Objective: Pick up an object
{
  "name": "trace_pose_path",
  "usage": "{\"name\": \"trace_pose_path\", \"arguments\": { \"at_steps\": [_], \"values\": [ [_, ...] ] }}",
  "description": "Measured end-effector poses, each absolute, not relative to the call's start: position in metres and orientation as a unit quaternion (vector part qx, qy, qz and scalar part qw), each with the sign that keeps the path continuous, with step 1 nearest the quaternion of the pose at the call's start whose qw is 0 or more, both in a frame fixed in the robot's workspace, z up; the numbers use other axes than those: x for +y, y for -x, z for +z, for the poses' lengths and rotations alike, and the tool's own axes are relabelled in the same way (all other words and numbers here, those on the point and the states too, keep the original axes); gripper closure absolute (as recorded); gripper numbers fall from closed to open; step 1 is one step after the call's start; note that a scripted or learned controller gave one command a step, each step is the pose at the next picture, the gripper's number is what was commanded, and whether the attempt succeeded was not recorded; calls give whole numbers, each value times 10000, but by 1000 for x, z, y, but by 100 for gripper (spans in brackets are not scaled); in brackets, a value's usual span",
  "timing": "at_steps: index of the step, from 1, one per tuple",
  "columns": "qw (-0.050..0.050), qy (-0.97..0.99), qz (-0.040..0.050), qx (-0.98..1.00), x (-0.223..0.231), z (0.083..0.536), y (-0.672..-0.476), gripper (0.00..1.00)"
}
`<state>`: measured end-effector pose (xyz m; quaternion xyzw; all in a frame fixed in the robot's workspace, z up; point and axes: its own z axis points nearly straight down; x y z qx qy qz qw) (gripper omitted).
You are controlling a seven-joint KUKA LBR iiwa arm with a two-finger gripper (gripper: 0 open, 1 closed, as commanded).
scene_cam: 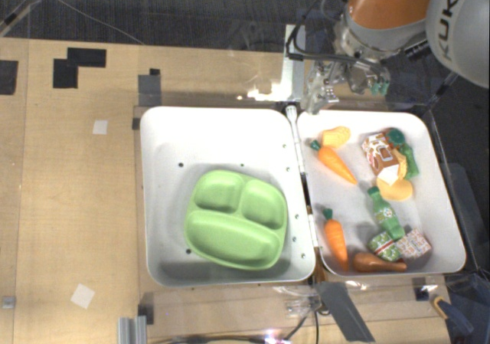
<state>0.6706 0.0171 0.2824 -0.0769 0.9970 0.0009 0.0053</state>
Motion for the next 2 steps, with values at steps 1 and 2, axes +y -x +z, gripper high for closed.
{"name": "trace_pose_path", "arguments": {
  "at_steps": [1,2],
  "values": [
    [105,783,12,9969,18,295,-673,100],
    [153,795,16,9967,20,308,-675,100]
  ]
}}
